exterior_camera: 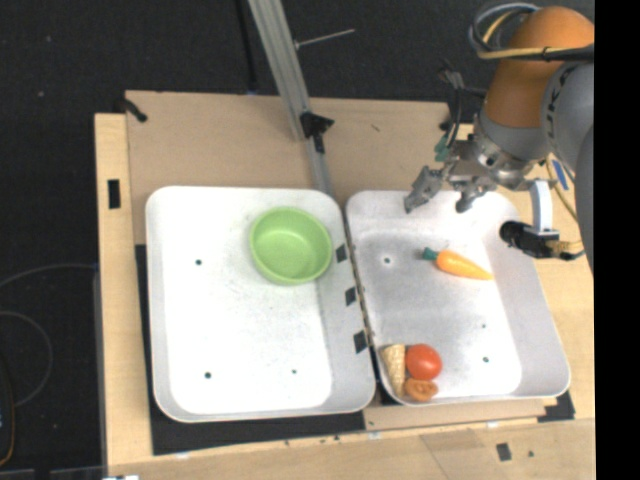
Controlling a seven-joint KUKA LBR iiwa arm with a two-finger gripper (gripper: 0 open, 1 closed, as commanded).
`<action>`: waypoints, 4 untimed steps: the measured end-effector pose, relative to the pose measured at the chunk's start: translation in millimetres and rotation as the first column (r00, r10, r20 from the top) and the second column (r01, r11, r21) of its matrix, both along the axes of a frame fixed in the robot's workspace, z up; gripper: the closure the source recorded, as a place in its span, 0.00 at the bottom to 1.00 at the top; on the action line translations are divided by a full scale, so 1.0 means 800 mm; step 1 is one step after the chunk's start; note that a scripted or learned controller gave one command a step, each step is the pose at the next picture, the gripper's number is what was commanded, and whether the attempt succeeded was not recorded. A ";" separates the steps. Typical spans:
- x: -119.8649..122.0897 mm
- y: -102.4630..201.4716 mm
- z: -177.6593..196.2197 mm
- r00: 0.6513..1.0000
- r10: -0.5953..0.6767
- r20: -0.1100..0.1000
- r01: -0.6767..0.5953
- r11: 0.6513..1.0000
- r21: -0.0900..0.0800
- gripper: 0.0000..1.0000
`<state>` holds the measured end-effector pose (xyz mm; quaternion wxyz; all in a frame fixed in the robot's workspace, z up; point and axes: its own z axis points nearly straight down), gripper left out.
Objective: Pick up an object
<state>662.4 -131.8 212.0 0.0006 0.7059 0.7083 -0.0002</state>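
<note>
Nearest the camera, in the front left corner of the right bin (520, 363), three small things sit bunched together: a red tomato (424, 360), a pale wedge-shaped piece (394, 363) touching its left side, and a brownish-orange piece (420, 390) just below it. One toy carrot (458, 263) lies apart from them, farther back in that bin, green end pointing left. One green bowl (291, 245) stands upright in the left bin (200, 358), toward its back right. Two white bins in all rest side by side on the tabletop (210, 138). One gripper (440, 198) hangs over the right bin's back edge, its two fingers spread apart with nothing between them, near the carrot but not touching it.
</note>
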 end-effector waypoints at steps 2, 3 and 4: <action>-0.013 -0.002 -0.071 1.000 -0.003 -0.004 0.003 1.000 0.000 0.00; -0.014 -0.003 -0.137 1.000 -0.005 -0.005 0.005 1.000 0.000 0.00; -0.011 -0.004 -0.117 1.000 -0.006 0.005 0.006 1.000 -0.002 1.00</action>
